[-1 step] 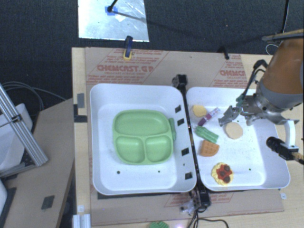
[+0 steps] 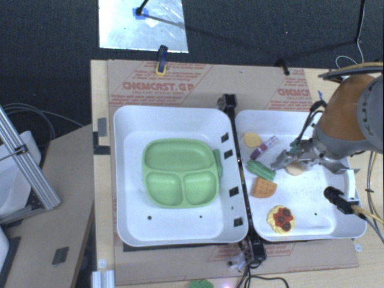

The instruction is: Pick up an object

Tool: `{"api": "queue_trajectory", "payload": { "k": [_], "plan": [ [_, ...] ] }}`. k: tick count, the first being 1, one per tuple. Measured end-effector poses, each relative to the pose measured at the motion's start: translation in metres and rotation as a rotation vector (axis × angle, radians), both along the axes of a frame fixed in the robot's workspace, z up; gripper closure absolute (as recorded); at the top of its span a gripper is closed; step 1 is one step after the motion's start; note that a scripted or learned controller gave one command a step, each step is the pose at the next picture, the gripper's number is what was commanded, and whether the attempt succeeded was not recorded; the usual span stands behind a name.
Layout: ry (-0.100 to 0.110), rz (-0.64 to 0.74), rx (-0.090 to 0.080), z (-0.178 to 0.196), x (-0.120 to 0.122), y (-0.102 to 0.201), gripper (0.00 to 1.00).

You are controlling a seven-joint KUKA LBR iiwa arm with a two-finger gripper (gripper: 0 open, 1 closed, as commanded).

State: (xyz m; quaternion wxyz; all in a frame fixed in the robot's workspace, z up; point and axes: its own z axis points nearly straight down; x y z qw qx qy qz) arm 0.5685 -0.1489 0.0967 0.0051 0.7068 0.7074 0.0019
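beige rounded toy food piece [image 2: 295, 169], partly hidden beside fingers [image 2: 282, 159]

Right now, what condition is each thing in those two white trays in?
Green divided plate: upright in the left bin.
Yellow piece: lying loose.
Green toy: lying beside the waffle.
Small pizza: flat, untouched.
Gripper: low in the right bin.

Lighting: even, bright, seemingly from overhead. Glare: strong on the foil sheet [image 2: 143, 15] at top; the white bins [image 2: 174, 122] near washed out. Shadows: soft, short. Focus: moderately sharp centrally; slight softness and graininess towards the edges. Dark floor [image 2: 48, 29] underexposed.
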Motion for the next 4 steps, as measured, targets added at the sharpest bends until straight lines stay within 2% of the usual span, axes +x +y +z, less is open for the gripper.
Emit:
{"api": "queue_trajectory", "payload": {
  "k": [1, 2, 3, 4],
  "plan": [
    [0.007, 0.004, 0.004, 0.023, 0.025, 0.026, 0.0],
    [-0.003, -0.003, 0.004, -0.009, -0.058, 0.053, 0.0],
    [0.002, 0.002, 0.002, 0.095, -0.04, 0.033, 0.0],
    [0.005, 0.0, 0.003, 0.044, 0.01, 0.001, 0.0]
  ]
}}
